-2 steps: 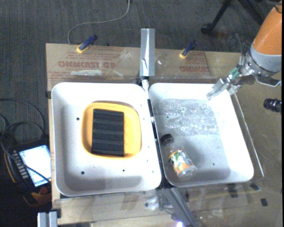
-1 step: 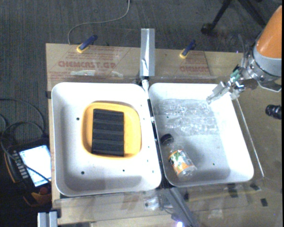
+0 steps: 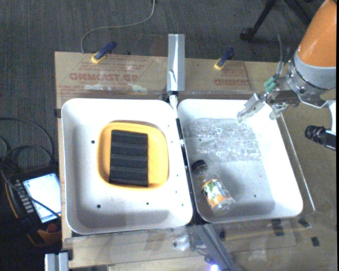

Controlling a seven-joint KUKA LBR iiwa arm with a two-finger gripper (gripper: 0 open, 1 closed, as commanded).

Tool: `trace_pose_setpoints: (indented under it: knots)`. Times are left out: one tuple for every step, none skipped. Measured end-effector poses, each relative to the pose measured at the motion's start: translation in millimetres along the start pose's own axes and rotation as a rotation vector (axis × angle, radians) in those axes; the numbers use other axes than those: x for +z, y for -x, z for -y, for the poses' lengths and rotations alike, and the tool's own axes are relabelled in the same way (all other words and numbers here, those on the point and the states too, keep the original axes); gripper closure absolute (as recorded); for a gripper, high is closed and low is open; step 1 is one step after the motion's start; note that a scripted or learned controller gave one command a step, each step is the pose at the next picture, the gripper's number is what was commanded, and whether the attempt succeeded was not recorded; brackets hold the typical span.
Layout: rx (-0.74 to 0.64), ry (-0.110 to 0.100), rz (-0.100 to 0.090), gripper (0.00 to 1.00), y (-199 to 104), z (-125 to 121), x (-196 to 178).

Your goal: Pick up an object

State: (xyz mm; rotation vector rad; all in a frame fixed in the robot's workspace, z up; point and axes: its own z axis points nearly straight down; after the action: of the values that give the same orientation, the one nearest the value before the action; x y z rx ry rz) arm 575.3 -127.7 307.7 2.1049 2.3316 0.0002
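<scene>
My gripper (image 3: 260, 112) hangs over the far right corner of the right bin (image 3: 288, 174), open, with nothing between its fingers. One fingertip (image 3: 244, 113) points down-left, just above a crumpled clear plastic piece (image 3: 226, 137) lying in the bin's far half. A small black round object (image 3: 199, 166) sits near the bin's left wall. Close to the bin's front lies a small clear bottle with an orange and green label (image 3: 216, 193), on its side. In the left bin (image 3: 79, 202) a yellow tray (image 3: 133, 154) holds a black ribbed block (image 3: 129, 157).
A metal divider strip (image 3: 175, 66) stands between the bins at the back. Two blue and yellow clamps (image 3: 103, 51) (image 3: 224, 57) grip the cardboard base's far edge. Cables and a tablet (image 3: 37, 193) lie on the floor to the left.
</scene>
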Motion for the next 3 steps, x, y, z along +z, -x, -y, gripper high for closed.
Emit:
trace_pose_setpoints:
  knots:
    - [0.129,-0.003,0.001,0.0,34,15,91]
    - [0.189,-0.001,0.001,0.0,62,24,52]
    - [0.269,-0.005,-0.002,0.0,-40,89,136]
